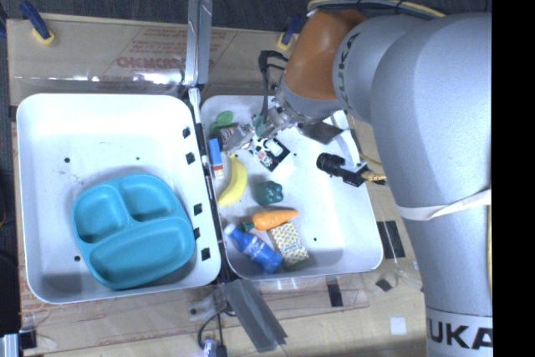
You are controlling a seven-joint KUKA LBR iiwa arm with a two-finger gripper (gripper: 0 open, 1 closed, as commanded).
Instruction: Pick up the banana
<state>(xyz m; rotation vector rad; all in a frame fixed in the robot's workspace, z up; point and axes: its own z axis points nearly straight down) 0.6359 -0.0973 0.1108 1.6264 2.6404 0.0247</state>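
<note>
The grey arm point(418, 113) reaches in from the right, orange-banded wrist bent down, its hand point(261, 132) low

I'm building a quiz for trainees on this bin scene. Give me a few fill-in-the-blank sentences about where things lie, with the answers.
1. The banana lies in the ____ bin, against its left wall.
2. The blue divided tray has ____ compartments.
3. The carrot lies just ____ the teal toy in the camera view.
4. The claw is above the ____ end of the right bin.

Missing words: right; three; below; far
</note>
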